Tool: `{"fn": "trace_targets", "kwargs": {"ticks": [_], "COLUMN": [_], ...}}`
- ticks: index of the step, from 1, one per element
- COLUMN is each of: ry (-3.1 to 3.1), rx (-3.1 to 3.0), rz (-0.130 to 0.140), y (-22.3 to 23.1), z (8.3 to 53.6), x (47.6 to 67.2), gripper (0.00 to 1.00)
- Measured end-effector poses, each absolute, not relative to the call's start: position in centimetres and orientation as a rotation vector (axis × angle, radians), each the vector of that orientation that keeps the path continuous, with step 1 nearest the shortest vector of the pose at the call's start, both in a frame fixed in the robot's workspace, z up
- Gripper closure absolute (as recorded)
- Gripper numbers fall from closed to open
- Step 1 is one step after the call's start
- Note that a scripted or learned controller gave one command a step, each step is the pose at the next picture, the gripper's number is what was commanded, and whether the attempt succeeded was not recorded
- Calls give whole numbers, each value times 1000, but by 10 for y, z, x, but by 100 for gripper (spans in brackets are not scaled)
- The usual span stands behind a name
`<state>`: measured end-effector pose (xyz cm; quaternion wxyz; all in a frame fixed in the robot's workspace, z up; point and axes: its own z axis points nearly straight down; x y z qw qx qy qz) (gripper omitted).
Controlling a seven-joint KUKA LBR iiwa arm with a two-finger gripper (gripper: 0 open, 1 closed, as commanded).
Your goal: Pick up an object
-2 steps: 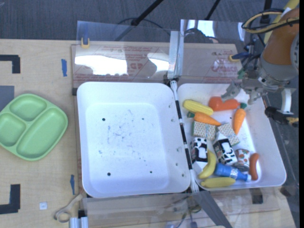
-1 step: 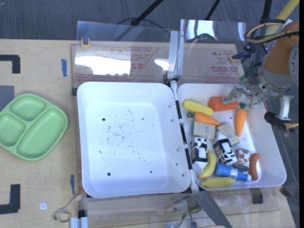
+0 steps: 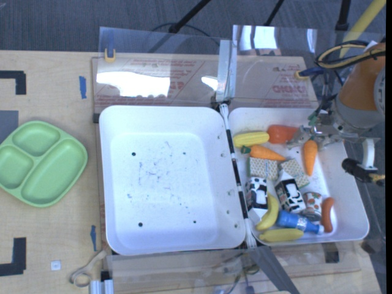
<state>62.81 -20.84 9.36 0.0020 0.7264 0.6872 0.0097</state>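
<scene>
Reaching in from the right edge, hand (image 3: 313, 133) low over the right bin (image 3: 353, 196), at the top of an upright orange carrot (image 3: 310, 156). Cannot tell whether pinching or merely touching. Crowded below: corn (image 3: 250, 139), bananas (image 3: 268, 213), blue bottle (image 3: 298, 223). Green plate (image 3: 41, 163) on desk (image 3: 49, 84), far left.

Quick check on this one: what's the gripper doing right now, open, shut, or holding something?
Gripper: low over the right bin, beside the orange carrot; whether it is open, shut or holding anything cannot be told.
</scene>
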Motion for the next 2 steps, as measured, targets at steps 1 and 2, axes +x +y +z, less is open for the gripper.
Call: {"fn": "trace_targets", "kwargs": {"ticks": [1, 2], "ry": [2155, 2162], "rx": [2279, 2277], "rz": [18, 2], "y": [-210, -195], "z": [100, 186], "x": [626, 617], "gripper": [100, 100]}}
